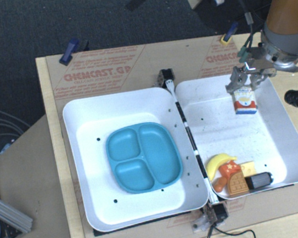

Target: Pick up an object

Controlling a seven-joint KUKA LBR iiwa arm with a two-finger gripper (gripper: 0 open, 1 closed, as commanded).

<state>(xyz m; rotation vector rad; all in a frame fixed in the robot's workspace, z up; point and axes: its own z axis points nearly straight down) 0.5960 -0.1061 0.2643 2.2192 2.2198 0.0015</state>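
From the camera above the bench, my gripper (242,86) hangs over the far part of the right bin (283,123) and pinches the top of a small white carton (244,101) with red and blue print. At the near edge of this bin lie a banana (220,161), a cracker (237,184) and a black object (259,180). A blue divided plate (143,157) rests in the left bin (87,152).

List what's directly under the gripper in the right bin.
Under the gripper a small white carton with red and blue print appears to hang from the fingers above the right bin. Its top edge is covered by the fingers.
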